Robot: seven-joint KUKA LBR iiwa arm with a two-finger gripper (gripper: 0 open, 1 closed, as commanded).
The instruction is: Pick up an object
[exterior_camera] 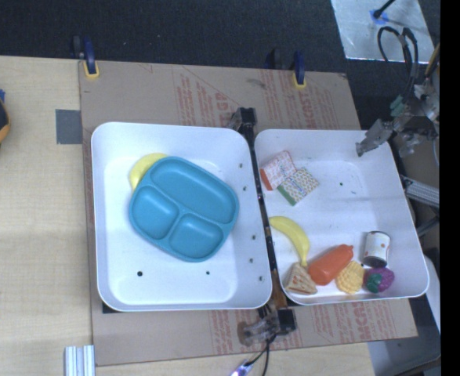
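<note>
Two white bins side by side: left bin (112, 210) with one blue divided plate (184, 208) over something yellow (145, 168). Right bin (347, 186) with one banana (292, 235), one orange carrot (331, 263), two small cartons (289, 176), one can (376, 248), all on a cardboard-covered bench (175, 92). Gripper (368, 143) at the right bin's far right corner, jaw state impossible to tell.

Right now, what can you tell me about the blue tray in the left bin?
The blue tray is a rounded, plastic-looking plate split into three compartments, one large and two smaller. It lies face up, turned at a slant, in the upper middle of the left bin. Its upper left edge covers part of a yellow object. Nothing lies in its compartments.
</note>
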